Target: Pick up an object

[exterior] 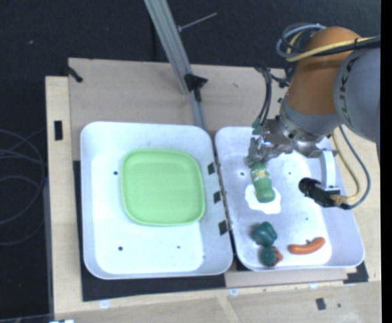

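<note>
Item: green bottle (263,184), in the right bin (347,237), lying on a flat white piece (262,202) just left of the bin's middle, its pale cap end pointing to about 11 o'clock.

Gripper (257,155): directly at the bottle's cap end, at 12 o'clock from the bottle's body. I cannot tell how far it is open, nor whether anything sits in its grasp; contact is not clear from here.

Step in hand, my judgement: closing on the bottle. I would straddle the narrow cap end squarely across the bottle's long line, so it does not roll or squirt out, and lift straight up, keeping off the white piece beneath.

Right bin, other contents: green pepper (264,232) at 6 o'clock from the bottle; a small green and red thing (271,255) touching it below; a red sausage (306,247) at 5 o'clock, near the front wall.

Left bin (98,247): one pale green plate (162,186), lying flat near the middle.
</note>
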{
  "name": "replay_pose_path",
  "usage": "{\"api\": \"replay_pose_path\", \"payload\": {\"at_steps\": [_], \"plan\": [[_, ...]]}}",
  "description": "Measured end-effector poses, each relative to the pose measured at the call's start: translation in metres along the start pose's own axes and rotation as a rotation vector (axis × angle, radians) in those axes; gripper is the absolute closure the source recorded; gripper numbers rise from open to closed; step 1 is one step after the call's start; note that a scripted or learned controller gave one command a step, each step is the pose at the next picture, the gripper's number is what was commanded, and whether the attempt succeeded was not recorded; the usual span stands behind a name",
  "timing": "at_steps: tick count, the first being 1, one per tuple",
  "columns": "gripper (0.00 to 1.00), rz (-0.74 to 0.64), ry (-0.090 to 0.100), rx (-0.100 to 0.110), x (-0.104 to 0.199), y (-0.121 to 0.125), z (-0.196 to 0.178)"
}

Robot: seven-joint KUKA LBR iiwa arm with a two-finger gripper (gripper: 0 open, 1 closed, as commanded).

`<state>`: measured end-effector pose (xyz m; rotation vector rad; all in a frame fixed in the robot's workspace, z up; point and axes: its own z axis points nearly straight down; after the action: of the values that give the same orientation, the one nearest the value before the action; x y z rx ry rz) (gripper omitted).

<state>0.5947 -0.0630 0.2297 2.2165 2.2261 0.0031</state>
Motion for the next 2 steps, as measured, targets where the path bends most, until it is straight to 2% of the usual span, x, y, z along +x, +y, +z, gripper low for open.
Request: {"api": "replay_pose_path", "payload": {"at_steps": [2], "plan": [[1.00,0.001,-0.001,0.002,0.088,-0.036,0.006]]}}
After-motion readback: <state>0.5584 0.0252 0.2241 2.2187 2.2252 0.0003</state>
